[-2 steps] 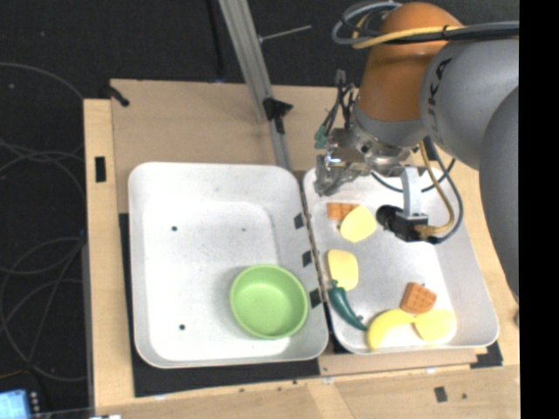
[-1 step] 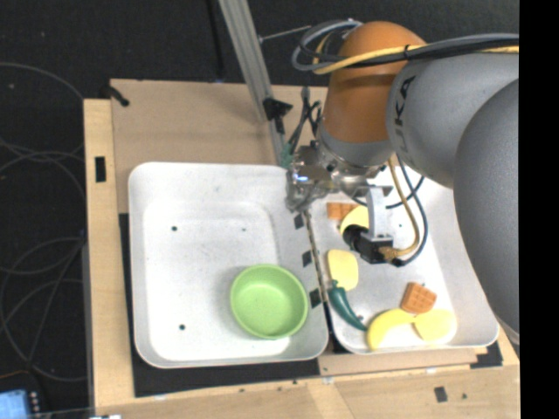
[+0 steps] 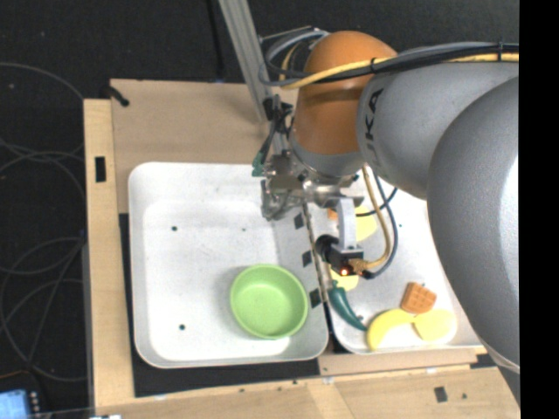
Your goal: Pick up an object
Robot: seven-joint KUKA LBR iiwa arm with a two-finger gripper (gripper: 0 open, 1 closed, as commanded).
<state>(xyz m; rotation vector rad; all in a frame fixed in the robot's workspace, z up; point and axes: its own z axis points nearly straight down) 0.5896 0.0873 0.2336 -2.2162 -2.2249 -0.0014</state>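
Gripper (image 3: pixel 281 197) low over the right edge of the left bin (image 3: pixel 157 234) — spread or pressed together, cannot tell. Green bowl (image 3: pixel 269 300) near it on the camera side, apart, same bin. Further to its right, in the right bin (image 3: pixel 406 260): teal piece (image 3: pixel 347 311), orange waffle (image 3: pixel 418 298), yellow pieces (image 3: pixel 389 328) — none touching it.

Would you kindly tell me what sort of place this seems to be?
Probably a robotics lab test bench: a grey robot arm over shallow white bins, one with a green bowl, loose cables alongside.
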